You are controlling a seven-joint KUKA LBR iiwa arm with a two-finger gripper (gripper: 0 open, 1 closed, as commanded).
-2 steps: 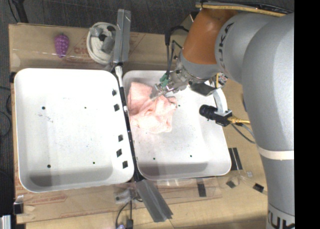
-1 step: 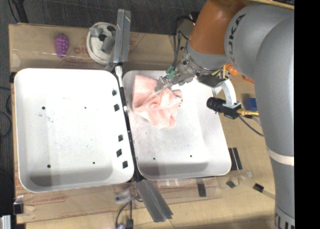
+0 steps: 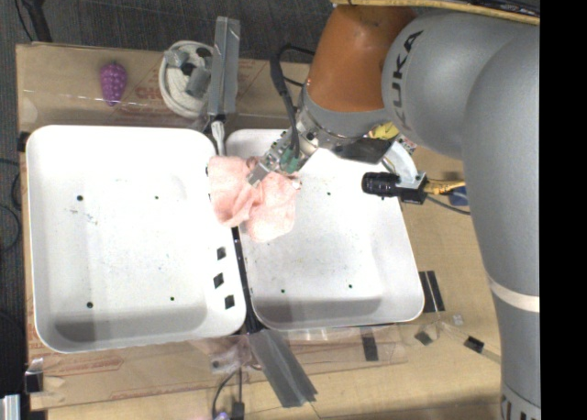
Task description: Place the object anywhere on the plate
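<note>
Counter [image 3: 55, 79]: bears two white bins, left bin [image 3: 119, 235] and right bin [image 3: 339, 262]. Pink cloth [image 3: 252, 198]: crumpled, draped over the shared wall between the bins, its bulk in the right bin's upper left. Claw [image 3: 275, 160]: touching the cloth's upper right edge, cloth lying down-left of it; grip state cannot be told.

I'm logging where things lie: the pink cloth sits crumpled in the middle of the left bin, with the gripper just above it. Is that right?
Not quite. In the camera view the pink cloth lies crumpled across the divide between the two bins, draped over the left bin edge and mostly in the right bin, not in the middle of the left one. The gripper is indeed just above it.
</note>
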